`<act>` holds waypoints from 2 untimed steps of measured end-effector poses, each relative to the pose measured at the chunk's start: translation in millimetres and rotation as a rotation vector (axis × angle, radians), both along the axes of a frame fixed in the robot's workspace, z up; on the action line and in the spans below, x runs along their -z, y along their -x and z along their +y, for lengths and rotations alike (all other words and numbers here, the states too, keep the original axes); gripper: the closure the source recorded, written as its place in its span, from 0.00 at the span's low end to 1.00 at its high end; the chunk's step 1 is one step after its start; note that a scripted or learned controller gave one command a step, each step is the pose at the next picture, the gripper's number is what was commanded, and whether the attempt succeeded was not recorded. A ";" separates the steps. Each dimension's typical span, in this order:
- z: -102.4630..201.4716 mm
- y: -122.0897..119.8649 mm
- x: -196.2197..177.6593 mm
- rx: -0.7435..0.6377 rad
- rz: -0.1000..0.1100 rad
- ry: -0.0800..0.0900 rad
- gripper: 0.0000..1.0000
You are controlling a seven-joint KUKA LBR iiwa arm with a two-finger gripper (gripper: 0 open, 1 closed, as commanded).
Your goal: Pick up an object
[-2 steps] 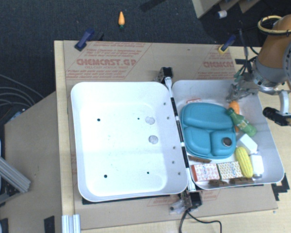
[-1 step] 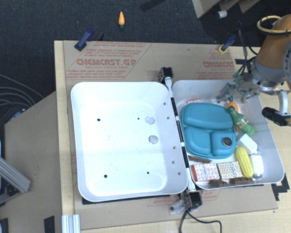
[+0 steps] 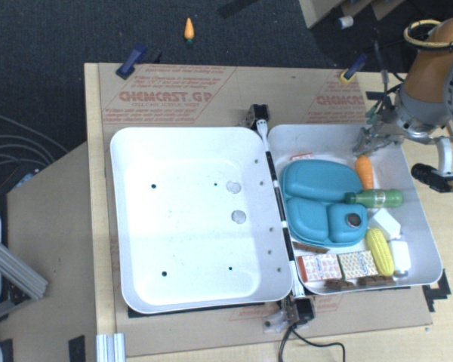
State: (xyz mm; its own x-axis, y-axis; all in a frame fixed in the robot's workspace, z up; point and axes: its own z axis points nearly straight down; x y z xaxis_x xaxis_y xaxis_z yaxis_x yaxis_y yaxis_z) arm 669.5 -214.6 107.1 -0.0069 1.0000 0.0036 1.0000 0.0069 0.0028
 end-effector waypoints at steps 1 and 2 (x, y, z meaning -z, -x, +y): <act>0.0 0.1 0.1 0.000 0.000 0.000 0.00; 12.3 2.8 22.1 0.006 0.004 0.003 0.00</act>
